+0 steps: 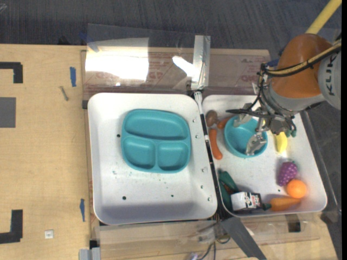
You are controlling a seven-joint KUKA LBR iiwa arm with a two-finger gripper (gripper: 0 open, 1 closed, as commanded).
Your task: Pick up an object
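With the gripper [258,143] down inside the teal bowl [240,137], I cannot tell its opening, so it should centre on one piece before lifting straight.

Divided plate [156,140] in left bin [103,161], bowl [241,137] in right bin [314,169], orange [296,189] near grapes [288,171]

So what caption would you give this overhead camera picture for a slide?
Robot gripper hovering over a teal bowl in the right bin, toy grapes and orange nearby.
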